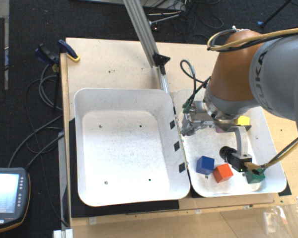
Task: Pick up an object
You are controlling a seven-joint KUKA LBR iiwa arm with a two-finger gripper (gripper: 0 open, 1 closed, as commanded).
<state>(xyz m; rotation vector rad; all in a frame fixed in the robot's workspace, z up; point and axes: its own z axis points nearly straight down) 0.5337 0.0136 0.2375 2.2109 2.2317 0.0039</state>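
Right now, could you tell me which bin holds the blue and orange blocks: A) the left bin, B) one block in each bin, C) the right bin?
C: the blue block and the orange block lie side by side near the front of the right bin, under the arm.

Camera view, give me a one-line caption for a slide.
Robot arm reaching over the right bin, which holds a blue block, an orange block and other small items.
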